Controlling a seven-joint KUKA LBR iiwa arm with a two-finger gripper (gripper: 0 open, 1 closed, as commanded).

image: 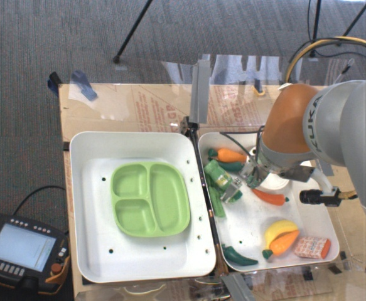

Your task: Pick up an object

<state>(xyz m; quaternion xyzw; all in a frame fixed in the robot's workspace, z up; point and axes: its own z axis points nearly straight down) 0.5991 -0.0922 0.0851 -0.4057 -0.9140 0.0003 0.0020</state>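
My gripper (231,189) is low in the right bin (314,215), near its left wall, under the grey arm with the orange band (289,127). It sits on or just over a green packet-like object (216,173); I cannot tell whether they touch. A long green piece (216,203) lies right below it. Close by are an orange carrot (231,156) behind the gripper and a red-orange pepper (269,197) to its right.
Also in the right bin are a yellow banana (279,229), an orange piece (284,242), a red packet (312,248), a dark green pepper (239,256) and a white dish (274,182) partly under the arm. The left bin (95,168) holds a green divided plate (150,199).
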